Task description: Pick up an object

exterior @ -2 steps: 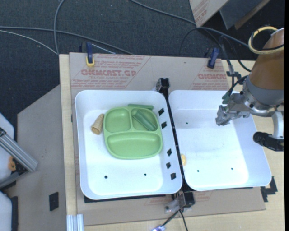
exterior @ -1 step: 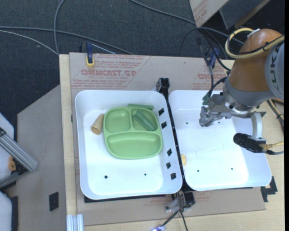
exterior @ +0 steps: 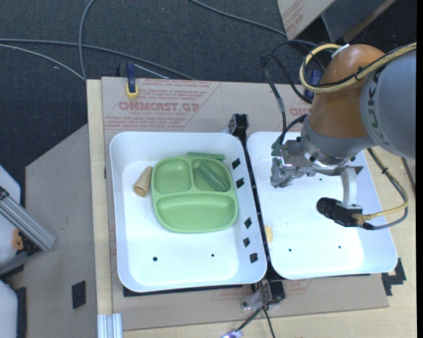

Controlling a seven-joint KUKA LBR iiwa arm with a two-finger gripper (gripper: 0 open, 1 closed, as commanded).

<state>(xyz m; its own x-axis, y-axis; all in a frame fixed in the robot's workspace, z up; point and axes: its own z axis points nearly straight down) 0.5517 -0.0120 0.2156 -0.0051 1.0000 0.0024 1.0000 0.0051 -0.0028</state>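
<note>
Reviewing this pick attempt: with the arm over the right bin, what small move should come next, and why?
Probably shift the gripper left, across the divider, toward the left bin. The pickable things lie there: a green divided plate and a small tan cone at the plate's left edge. Under the gripper I see only white floor.

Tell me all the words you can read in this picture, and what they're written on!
"CHEMCAST GP", in red, on the brown protective sheet covering the board under the bins.
Smaller red lines above and below it: too blurred to read.
Cardboard box at the top: marks too blurred to read.
</note>
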